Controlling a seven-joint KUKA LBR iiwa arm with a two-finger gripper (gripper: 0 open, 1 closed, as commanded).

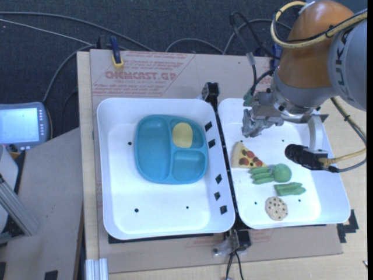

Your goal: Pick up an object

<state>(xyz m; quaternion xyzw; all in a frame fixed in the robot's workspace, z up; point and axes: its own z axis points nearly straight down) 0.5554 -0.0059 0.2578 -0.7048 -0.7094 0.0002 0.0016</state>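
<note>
The arm covers the top of the right bin, and I cannot tell how the gripper is set. Just below it lie the toy pizza slice, green beans and cookie. The blue tray with a yellow piece sits in the left bin, with bare white floor around it.

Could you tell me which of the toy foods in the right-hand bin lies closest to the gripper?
The pizza slice: it lies just below the gripper, at the right bin's left side, while the green vegetables and the cookie lie farther down.
</note>
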